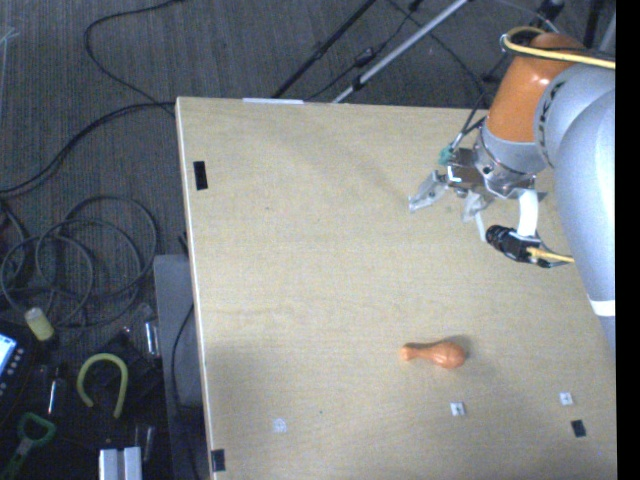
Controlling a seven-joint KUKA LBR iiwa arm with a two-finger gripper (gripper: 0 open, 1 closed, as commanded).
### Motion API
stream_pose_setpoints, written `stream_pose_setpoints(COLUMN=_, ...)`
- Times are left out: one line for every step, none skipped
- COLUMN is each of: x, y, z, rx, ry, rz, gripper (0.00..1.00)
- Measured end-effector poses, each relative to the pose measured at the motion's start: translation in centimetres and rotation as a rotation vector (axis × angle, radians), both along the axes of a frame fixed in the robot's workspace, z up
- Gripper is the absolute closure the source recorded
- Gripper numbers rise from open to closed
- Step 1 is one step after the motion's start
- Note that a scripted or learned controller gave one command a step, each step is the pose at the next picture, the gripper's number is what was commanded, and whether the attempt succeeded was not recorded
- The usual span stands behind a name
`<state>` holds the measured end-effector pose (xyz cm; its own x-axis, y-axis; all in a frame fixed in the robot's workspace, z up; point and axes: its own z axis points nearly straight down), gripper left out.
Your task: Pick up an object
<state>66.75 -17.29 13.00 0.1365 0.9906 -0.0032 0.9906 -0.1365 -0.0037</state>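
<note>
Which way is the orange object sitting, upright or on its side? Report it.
On its side. The orange object lies flat on the tan board, narrow end toward the view's left, bulb end right, apart from the gripper.

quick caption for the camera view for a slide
Robot arm's open gripper hovers above a bare wooden bench, away from a small orange toy.

Robotics lab or test cell. Industrial arm, grey with orange band, over plain tan board worktop with small black markers. Dark carpet floor. Loose black cables coiled at left, metal stand legs across top. Green-handled tool and clutter on floor at lower left.
</note>
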Motion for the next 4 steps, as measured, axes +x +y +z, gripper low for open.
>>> stream_pose_setpoints(x=0.1, y=-4.8, z=0.7, rx=-0.001, ry=-0.003, rz=0.150, gripper=0.00)
stream_pose_setpoints(x=0.1, y=-5.0, z=-4.6, rx=0.002, ry=-0.002, rz=0.445, gripper=0.00)
stream_pose_setpoints(x=0.1, y=2.0, z=-4.6, rx=0.004, ry=-0.003, rz=0.562, gripper=0.00)
stream_pose_setpoints(x=0.2, y=2.2, z=-3.7, rx=0.007, ry=-0.006, rz=0.562, gripper=1.00)
